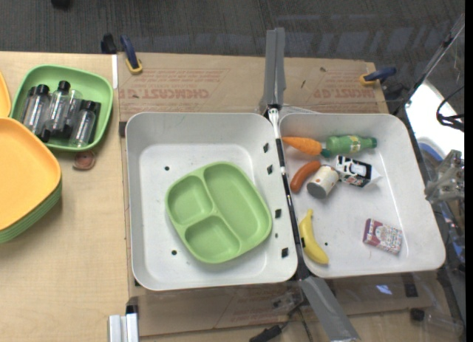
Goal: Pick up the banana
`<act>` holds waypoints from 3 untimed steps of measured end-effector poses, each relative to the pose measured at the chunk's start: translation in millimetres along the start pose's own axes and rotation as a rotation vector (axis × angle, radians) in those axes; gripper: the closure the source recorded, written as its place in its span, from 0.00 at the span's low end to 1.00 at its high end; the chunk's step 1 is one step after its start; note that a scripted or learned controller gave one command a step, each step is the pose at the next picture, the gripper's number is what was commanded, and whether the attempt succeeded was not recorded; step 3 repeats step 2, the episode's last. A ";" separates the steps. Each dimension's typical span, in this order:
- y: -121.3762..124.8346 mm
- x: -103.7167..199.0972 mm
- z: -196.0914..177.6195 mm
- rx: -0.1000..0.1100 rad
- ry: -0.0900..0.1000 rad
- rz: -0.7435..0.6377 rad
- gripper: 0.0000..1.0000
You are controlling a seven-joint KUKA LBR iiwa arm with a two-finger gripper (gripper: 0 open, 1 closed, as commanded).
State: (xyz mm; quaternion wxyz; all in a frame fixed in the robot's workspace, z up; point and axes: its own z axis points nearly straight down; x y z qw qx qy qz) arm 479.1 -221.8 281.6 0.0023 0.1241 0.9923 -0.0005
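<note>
At the right rim of the right bin (414, 185), a blurred grey shape, apparently the gripper (443, 178), is hanging over the bin's edge; whether it is spread or closed cannot be told, and it is touching none of the objects. One banana (312, 238) is lying near the right bin's front left corner, just beside the left wall. It is yellow and curved, and its narrow stem end is pointing towards the back. It is sitting well apart from the gripper. Also resting in that bin are two orange carrots (303, 144), one green bottle (351, 143), one small grey can (322, 182), one black-and-white carton (356, 172) and one red packet (383, 236). The left bin (148, 185) is carrying one green divided plate (218, 211).
</note>
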 end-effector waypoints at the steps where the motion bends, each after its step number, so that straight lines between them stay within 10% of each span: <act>1: 0.3 -0.1 1.9 0.000 0.000 -0.099 1.00; 3: 0.4 -0.1 -0.5 -0.001 0.001 -0.176 1.00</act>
